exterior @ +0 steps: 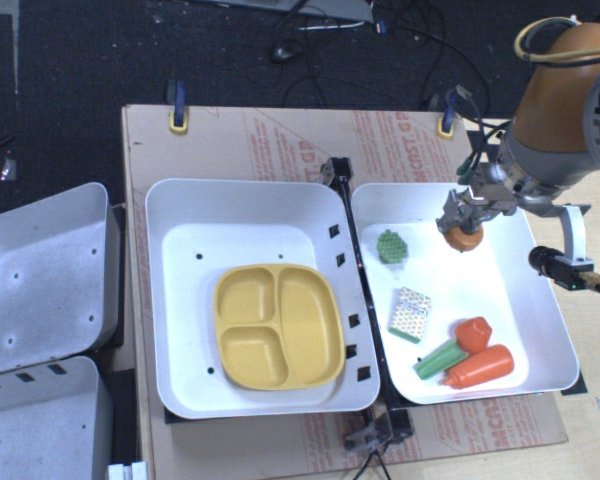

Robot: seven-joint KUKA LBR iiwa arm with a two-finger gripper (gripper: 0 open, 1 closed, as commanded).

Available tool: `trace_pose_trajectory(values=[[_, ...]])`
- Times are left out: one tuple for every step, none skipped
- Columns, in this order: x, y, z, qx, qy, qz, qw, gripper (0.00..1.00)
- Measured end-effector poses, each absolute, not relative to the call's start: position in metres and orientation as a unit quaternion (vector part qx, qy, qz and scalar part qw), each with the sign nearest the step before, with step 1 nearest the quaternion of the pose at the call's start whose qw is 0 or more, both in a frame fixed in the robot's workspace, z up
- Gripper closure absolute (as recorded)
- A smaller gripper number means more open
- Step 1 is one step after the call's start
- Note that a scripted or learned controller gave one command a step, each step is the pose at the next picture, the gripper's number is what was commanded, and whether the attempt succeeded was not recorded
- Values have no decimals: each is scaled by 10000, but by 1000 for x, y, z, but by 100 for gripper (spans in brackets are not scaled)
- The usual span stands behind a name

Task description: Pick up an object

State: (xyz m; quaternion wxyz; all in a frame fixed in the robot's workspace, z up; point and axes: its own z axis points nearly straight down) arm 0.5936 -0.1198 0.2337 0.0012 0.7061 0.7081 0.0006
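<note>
carrot (pixel 480 367): near rim of the right bin (pixel 540 268), long axis running left-right, well below my reach
green piece (pixel 392 246): mid-bin, left of me
my gripper (pixel 464 230): far side, clenched on a small orange object (pixel 465 237)

1. My arm (pixel 570 88) is a rounded orange-brown shell with a pale yellowish ring on top.
2. Below it sits a grey wrist section.
3. My gripper (pixel 464 223) is dark metal, trailing thin cables.
</note>
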Motion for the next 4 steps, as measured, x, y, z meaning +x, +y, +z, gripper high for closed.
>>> trace_pose_trajectory(values=[[584, -64, 225, 7045, 7097, -1, -17, 100], [573, -8, 218, 7044, 7098, -3, -19, 100], [550, 34, 224, 7046, 7096, -2, -16, 100], [531, 80, 235, 7042, 7100, 2, -13, 100]])
